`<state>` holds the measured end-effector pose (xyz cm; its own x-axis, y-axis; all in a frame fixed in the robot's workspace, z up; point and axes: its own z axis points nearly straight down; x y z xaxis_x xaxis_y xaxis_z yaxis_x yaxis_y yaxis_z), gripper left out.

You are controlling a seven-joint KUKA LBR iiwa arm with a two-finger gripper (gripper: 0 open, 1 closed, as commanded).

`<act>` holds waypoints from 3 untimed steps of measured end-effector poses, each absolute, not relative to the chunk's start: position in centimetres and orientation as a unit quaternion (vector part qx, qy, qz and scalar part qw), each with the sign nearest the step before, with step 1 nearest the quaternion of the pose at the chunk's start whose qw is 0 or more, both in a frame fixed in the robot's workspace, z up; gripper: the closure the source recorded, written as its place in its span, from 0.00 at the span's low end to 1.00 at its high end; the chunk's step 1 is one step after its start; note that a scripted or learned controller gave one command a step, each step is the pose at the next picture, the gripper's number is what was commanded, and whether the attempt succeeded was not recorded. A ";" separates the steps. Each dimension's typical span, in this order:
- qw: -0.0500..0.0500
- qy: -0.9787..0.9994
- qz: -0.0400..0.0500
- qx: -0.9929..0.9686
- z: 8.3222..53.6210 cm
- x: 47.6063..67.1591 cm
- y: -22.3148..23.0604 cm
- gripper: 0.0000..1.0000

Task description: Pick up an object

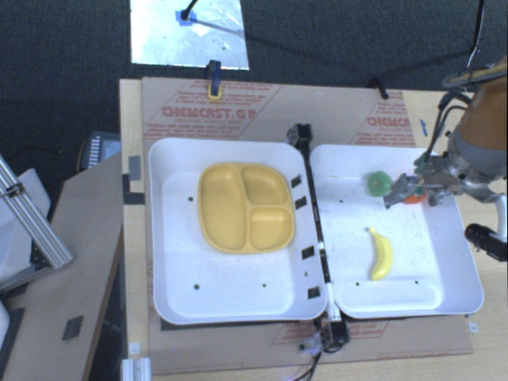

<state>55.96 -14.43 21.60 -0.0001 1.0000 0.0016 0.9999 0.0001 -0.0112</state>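
I see the grey two-finger gripper low in the right-hand shallow white bin, near its far side, reaching in from the right. I cannot tell its state. Just beside its tip sits a small green round object, and a bit of small orange object shows right under the gripper body. Whether the tool touches either one, I cannot say. Well apart from them, towards the near side of the same bin, lies a yellow plastic banana, on its own with bare floor all round.

My judgement is that the arm is at the approach or the grasp, with nothing lifted. To do this well I would centre the tool over one item only, come straight down, grip, then rise slowly and check the item comes along. The green piece looks round and may roll away if nudged from the side. The orange piece lies so near it that I might catch both or push one off.

In the left-hand white bin rests a yellow plastic divided plate with three compartments. A black hinge strip runs between the bins; I would keep clear of it.
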 end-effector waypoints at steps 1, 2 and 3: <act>-0.001 -0.708 0.000 -0.706 22.3 56.2 -14.4 0.00; 0.001 -0.707 0.001 -0.707 16.8 55.3 -14.6 0.00; 0.002 -0.707 0.001 -0.707 11.1 54.7 -13.8 0.00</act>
